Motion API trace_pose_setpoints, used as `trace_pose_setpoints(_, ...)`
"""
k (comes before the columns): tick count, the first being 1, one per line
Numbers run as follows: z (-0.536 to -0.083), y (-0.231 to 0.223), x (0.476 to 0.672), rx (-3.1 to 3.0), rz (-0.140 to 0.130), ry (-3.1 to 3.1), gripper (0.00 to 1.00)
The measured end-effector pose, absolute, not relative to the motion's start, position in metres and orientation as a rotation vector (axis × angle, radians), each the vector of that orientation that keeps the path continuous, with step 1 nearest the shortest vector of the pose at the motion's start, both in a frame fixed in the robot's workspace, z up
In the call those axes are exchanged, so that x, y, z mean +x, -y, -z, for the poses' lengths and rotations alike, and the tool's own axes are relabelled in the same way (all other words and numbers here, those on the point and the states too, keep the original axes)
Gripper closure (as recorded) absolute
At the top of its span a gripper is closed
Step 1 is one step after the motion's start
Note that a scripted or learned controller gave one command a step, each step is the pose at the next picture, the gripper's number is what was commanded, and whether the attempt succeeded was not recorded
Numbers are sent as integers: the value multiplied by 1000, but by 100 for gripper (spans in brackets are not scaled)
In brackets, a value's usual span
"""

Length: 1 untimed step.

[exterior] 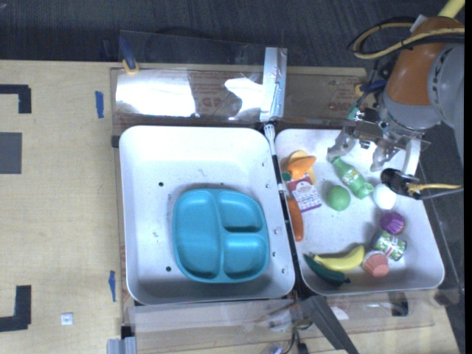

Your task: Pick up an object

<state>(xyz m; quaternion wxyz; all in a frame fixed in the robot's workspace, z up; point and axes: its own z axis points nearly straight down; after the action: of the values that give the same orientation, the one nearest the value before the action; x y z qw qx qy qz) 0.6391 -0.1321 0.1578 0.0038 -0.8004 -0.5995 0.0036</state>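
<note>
Nearest us, along the front of the right bin (pixel 435 271), lies a banana (pixel 341 259) with a dark green piece beneath it; a pink cup-like toy (pixel 376 265) and a small green-labelled can (pixel 391 246) sit at its three o'clock. Just beyond them is a purple toy (pixel 392 222). The left bin (pixel 147 153) holds a blue divided plate (pixel 220 233) toward its six o'clock.

Farther back in the right bin we find a green ball (pixel 338 198), a white ball (pixel 384 197) at its three o'clock, a green bottle (pixel 352 178) lying tilted, and by the bin's nine o'clock wall a carrot (pixel 295 216) under a red-and-white packet (pixel 304 195), with an orange toy (pixel 299 162) beyond.

At the far edge, about one o'clock of the bottle, the gripper (pixel 374 147) hangs; whether its fingers are spread or closed we cannot tell. We see nothing pinched, so we judge the pick not yet done: choosing, descending and closing all remain.
</note>
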Motion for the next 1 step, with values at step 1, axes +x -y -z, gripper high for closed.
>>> trace_pose_setpoints(1, -87, 180, 668, -2321, 4, 2124, 0)
